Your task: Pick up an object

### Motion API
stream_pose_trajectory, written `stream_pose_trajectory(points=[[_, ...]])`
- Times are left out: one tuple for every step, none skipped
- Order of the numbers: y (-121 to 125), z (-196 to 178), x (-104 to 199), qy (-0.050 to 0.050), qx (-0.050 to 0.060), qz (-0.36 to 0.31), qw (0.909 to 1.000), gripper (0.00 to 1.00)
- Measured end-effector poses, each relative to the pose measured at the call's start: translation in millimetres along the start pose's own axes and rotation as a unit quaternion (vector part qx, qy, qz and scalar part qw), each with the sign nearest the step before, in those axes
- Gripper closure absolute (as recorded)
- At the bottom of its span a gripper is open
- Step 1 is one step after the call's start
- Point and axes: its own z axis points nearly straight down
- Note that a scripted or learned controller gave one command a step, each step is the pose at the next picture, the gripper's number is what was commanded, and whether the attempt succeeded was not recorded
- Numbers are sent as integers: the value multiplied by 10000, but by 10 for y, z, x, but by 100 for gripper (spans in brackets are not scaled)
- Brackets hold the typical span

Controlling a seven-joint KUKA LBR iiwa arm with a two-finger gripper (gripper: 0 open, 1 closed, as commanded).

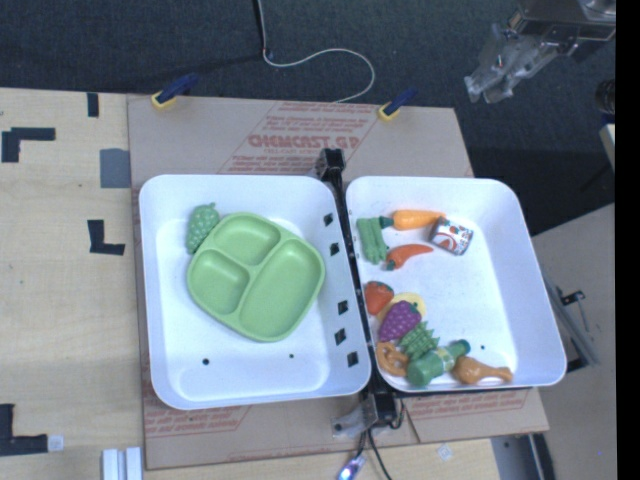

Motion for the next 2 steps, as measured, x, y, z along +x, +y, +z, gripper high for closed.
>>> stream_pose_trajectory(points=[[-486,102,-626,3,7,47,10000,100],[-1018,96,-1303,0,0,58,10000,100]])
